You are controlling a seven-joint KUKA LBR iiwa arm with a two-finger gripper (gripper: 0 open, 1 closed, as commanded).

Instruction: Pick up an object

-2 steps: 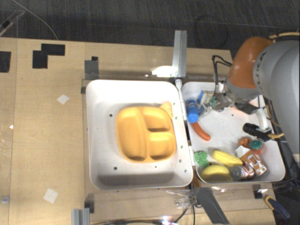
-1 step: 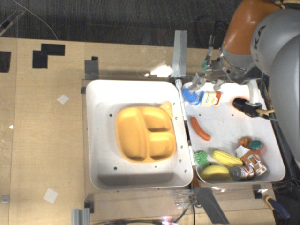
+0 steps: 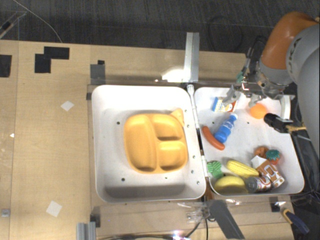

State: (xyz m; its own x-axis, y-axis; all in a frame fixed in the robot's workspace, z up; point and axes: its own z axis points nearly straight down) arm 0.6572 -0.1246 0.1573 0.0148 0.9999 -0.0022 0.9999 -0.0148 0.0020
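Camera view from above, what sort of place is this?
Likely a robot test lab: a grey arm reaches over two white bins, one holding a yellow tray, the other toy food such as corn.

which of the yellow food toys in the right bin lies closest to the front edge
The banana, lying against the front wall of the right bin. The corn cob sits just behind it, farther from that wall.
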